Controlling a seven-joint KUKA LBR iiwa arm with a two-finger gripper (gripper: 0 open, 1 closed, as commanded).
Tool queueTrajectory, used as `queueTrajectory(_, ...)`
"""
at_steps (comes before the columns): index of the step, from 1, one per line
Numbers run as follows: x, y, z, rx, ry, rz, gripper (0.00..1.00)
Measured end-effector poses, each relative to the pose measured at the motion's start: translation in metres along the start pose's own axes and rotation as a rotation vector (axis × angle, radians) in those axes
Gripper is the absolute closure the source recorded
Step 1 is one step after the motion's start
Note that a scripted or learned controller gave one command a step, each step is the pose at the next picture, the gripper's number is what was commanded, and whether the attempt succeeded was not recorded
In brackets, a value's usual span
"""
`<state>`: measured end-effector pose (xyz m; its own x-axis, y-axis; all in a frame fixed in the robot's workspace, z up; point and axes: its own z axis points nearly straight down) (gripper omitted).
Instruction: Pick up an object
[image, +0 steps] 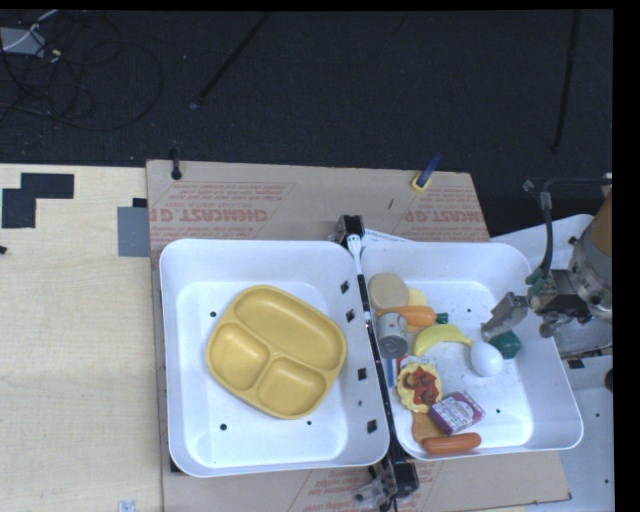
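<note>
Yellow plastic comes first at the left: a three-part plate (277, 352) lies flat in the left bin (180, 300), well to the left of the claw (515, 318) and across the divide between the two bins. Both bins sit on a sheet of brown cardboard (250, 205) that shows beyond their far edges.

The right bin (545, 425) holds all the loose things, and they crowd its left half, on the side away from the claw. Farthest from it, against the bin's left wall, are a beige round piece (388, 291) and, lower, a grey cylinder (392, 345). An orange carrot (418, 317) lies between those two, pointing toward the claw. A yellow banana (440, 338) curves just beyond the carrot, nearer the claw but still apart from it. Below the banana is a flat yellow piece with red spots (418, 385). Lower still, a purple packet (457, 410) and an orange sausage (452, 444) lie near the bin's front edge, well below and to the left of the claw.

Closest of all are a white egg (487, 359), just below and slightly left of the claw, and a teal piece (508, 346) right beneath it, touching the egg. Whether the claw touches the teal piece is unclear.

The claw itself hangs over the right part of the right bin, on the grey arm (585, 285) that reaches in from the right. Whether it is open or closed cannot be told from this angle.
</note>
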<state>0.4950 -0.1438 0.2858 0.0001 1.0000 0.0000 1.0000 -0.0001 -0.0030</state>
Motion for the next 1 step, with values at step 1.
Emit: queueTrajectory(1, 0.0357, 0.0659, 0.0715, 0.003, 0.001, 0.0, 0.0)
